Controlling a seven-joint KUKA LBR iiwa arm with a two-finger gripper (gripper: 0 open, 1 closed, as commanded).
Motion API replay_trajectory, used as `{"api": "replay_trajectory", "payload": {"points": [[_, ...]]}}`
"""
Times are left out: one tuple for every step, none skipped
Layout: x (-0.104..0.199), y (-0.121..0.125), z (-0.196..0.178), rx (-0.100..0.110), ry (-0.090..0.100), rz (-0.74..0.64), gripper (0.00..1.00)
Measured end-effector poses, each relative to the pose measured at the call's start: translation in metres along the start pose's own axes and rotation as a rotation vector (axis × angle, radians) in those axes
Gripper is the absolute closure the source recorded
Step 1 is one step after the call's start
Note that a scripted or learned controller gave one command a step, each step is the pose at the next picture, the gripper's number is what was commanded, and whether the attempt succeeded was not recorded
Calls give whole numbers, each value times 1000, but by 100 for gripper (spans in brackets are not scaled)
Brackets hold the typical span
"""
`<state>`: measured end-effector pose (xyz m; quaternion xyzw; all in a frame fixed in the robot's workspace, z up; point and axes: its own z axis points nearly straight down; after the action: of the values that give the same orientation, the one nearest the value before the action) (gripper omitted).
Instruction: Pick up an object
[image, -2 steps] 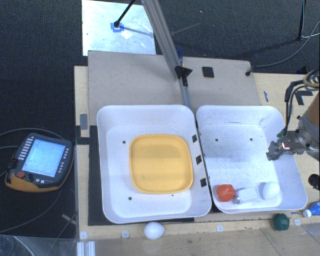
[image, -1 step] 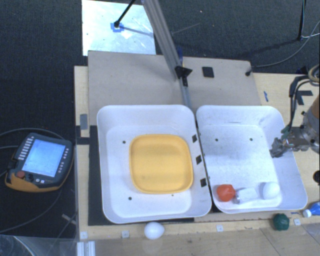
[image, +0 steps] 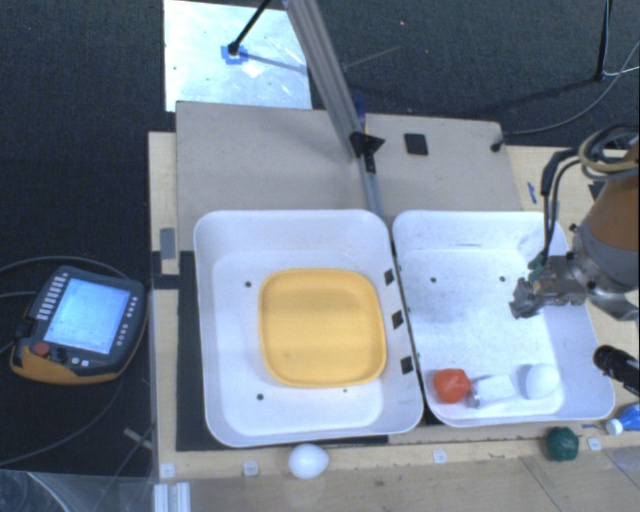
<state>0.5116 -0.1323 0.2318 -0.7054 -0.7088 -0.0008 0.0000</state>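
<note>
The pick looks not yet done. The grey arm's gripper (image: 527, 298) hangs over the right side of the right white bin (image: 470, 235), and I cannot tell if the jaws are wide or narrow. Nothing shows between them. A small red ball (image: 450, 385), a clear little bottle (image: 492, 390) and a white egg-shaped ball (image: 540, 380) lie along the near wall of that bin. The left white bin (image: 225, 300) holds a square yellow plate (image: 322, 326). The surface (image: 270, 150) is tan board on dark carpet, with a grey and orange control pad (image: 78, 322) on the left
</note>
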Motion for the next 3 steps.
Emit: {"api": "replay_trajectory", "payload": {"points": [[44, 5, 6, 0, 0, 0, 100], [96, 17, 8, 0, 0, -1, 100], [150, 21, -2, 0, 0, 0, 100]]}}
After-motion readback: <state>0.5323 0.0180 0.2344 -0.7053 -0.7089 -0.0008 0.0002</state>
